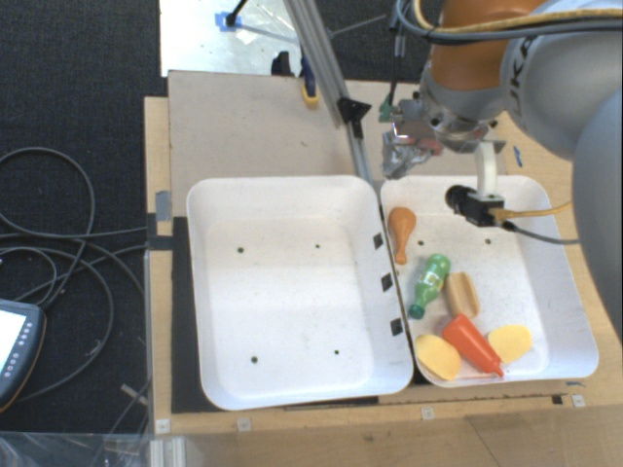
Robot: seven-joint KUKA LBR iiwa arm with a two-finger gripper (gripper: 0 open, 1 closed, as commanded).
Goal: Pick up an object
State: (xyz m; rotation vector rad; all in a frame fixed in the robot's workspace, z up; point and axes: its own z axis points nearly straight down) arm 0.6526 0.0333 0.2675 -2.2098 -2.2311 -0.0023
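- Bench point(263, 115) of pale board bears two shallow white bins side by side, and dark carpet with loose black cables lies off to the left of it.
- The left bin point(209, 358) shows only its speckled white floor with a few small dark dots.
- The right bin point(574, 348) holds all the toy food, gathered toward its left and near edges.
- A brown drumstick point(401, 230) lies near the far left corner of the right bin, close to the wall shared by both bins, with its thin end pointing toward the near side.
- A green bottle point(429, 282) lies tilted below the drumstick, and a tan hot dog bun point(460, 294) sits just beside it on the right.
- An orange carrot point(471, 342) lies slantwise near the front rim, between two yellow pieces: one yellow piece point(438, 356) to its left and another yellow piece point(510, 341) to its right.
- The grey arm point(565, 56) with its orange band reaches in from the right and hangs over the far edge of the right bin.
- The gripper point(401, 159) hangs above the far left corner of the right bin, just beyond the drumstick and apart from it; nothing is seen in its grasp, and how far it is open cannot be told from this angle.
- A black fitting point(472, 205) with a cable hangs over the far part of the right bin, to the right of the drumstick.
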